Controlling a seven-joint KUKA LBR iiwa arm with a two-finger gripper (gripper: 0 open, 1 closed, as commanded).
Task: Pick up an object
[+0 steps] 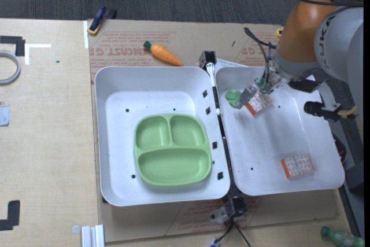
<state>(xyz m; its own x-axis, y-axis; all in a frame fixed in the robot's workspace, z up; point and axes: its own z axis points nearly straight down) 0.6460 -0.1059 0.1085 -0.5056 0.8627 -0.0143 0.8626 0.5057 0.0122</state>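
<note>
Camera view puts my hand at ten o'clock in the right bin, apparently pinching a small red-and-white packet, not yet clearly lifted.

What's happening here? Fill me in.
A grey arm reaches in from the right with its end effector low over the right bin, at a small red-and-white box beside a green item near the bin's upper left. Whether it grips anything can't be told. Another box lies at the lower right. The left bin holds a green plate; a toy carrot lies on the bench.
</note>
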